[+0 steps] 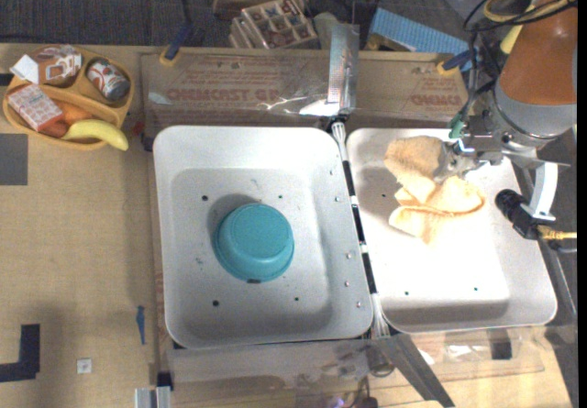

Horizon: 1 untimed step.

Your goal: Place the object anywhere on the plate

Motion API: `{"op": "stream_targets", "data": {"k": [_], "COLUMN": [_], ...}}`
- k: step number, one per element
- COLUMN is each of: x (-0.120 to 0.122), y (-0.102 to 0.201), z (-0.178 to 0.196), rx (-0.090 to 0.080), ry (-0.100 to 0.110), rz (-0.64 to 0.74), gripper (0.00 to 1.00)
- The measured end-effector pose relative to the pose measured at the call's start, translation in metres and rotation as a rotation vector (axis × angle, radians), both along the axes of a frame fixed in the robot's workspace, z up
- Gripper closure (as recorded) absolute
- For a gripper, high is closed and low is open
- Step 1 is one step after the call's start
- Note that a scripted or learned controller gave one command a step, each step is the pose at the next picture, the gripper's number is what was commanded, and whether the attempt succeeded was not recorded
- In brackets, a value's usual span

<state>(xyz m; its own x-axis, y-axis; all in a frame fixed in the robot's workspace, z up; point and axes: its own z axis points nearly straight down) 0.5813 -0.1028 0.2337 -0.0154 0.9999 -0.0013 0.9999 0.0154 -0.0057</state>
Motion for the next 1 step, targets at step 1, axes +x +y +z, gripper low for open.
{"op": "stream_targets", "data": {"k": [1], "x": [0.0008], "y": [0.0016], "z": [-0.0131], "rx": [0.001], "ry": [0.003], "rz": [0.003], "gripper": [1.00]}}
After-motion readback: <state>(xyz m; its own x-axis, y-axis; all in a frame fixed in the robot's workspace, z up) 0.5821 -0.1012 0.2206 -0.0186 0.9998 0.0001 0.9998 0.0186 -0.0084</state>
